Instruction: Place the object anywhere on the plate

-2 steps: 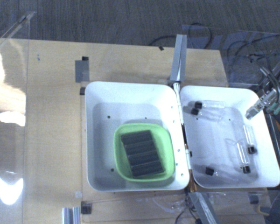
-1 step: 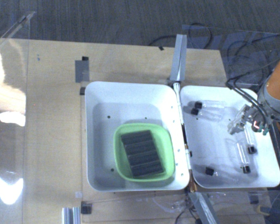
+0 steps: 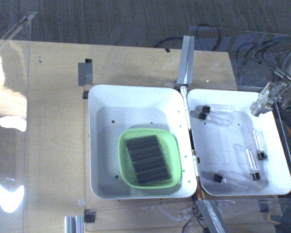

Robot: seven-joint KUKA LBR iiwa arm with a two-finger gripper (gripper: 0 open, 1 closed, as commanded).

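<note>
The gripper (image 3: 263, 103) sits at the far right of the camera view, over the upper right corner of the right bin (image 3: 276, 181), with only the pale end of the arm reaching in from the right edge. Whether it is wide, narrow or holding anything cannot be told at this size. Below it, several clear tubes with black caps lie on the right bin's floor: one tube (image 3: 214, 113) near the upper left lies roughly crosswise, its cap toward the left; two tubes (image 3: 257, 152) near the right wall lie with their long axes running up and down the view, caps at the lower ends; another black cap (image 3: 217, 177) sits near the lower left. In the left bin (image 3: 99, 144), a green plate (image 3: 128, 166) holds a dark ridged block (image 3: 147, 159), tilted slightly off the bin's walls.
</note>
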